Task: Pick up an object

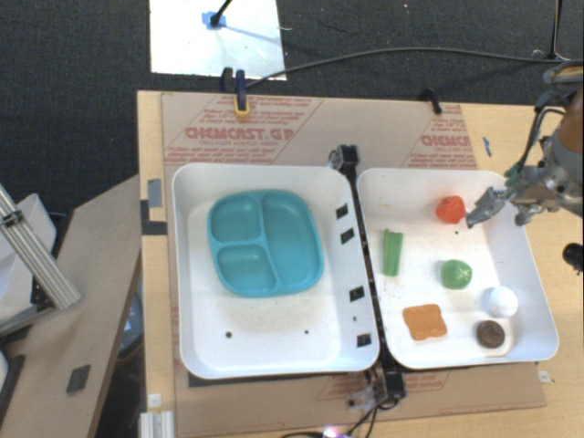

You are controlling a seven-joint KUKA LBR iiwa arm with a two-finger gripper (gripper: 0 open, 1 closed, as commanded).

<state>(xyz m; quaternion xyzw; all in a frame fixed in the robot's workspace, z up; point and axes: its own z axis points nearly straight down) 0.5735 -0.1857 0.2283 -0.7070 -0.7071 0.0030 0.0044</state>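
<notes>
Item 1. Left bin [196, 272]: shallow, white, held one teal divided plate [265, 243] set toward its upper middle. Bare floor lay around the plate on all sides, widest along the near edge.

Item 2. Right bin [538, 331]: shallow, white, touching the left bin along a shared black-clipped seam. Contents, well apart from one another:
- red-orange piece [449, 210], upper part, near the far wall;
- green stick [392, 252], upright in the view, just beside the seam wall;
- round green piece [455, 274], middle of the bin;
- flat orange piece [424, 321], near the front rim;
- white ball [500, 301], near the right wall;
- dark brown disc [491, 334], just below the white ball, in the near right corner.
Open floor ran between the green stick and the round green piece, and across the upper left corner.

Item 3. Gripper [500, 203]: entered over the right bin's upper right rim, its dark finger [482, 210] reaching toward the red-orange piece, tip just beside it. Nothing was seen between the fingers. Whether the pincer was released or clenched could not be told.

Item 4. Bench [301, 121]: cardboard sheet with red lettering under both bins, clamped at the far edge by a blue and yellow clamp [239, 92]. A black cable [401, 55] crossed the dark carpeted floor [73, 62] behind; a white sheet [214, 26] lay on it.
</notes>
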